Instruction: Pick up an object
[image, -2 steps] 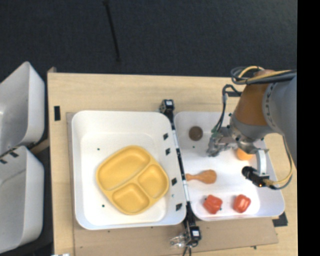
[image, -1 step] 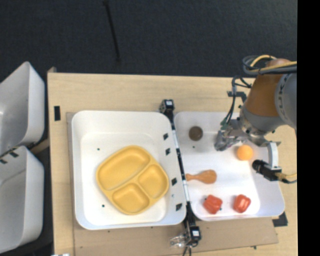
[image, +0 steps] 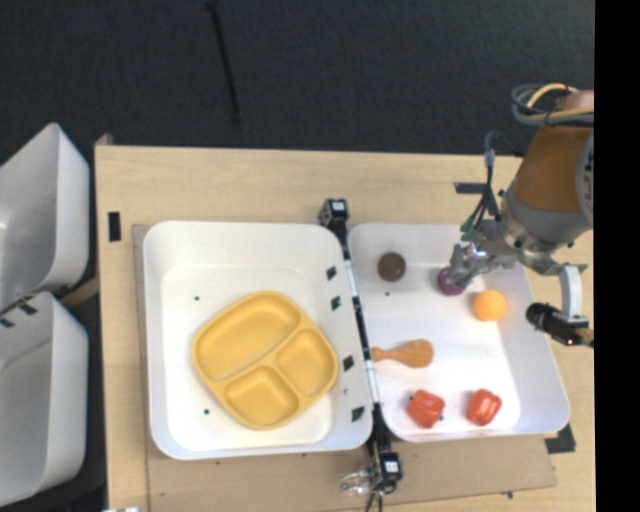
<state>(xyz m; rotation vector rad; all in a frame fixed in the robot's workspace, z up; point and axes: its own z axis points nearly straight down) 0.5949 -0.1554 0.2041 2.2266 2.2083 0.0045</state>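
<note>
The gripper (image: 462, 272) is down on a small purple thing (image: 451, 283) (round, no long side) in the right bin (image: 535, 385); I cannot tell if it grips.

Divided tray (image: 264, 360) in left bin (image: 165, 260); ball (image: 489, 306), peppers (image: 426, 409) in right bin (image: 540, 385).

two white bins (image: 160, 330), one yellow divided tray (image: 264, 358), two red peppers (image: 426, 409) (both near the right bin's front edge), one orange ball (image: 489, 306), one brown ball (image: 391, 266), one purple object (image: 452, 282), one tan drumstick-shaped toy (image: 403, 353)
</note>
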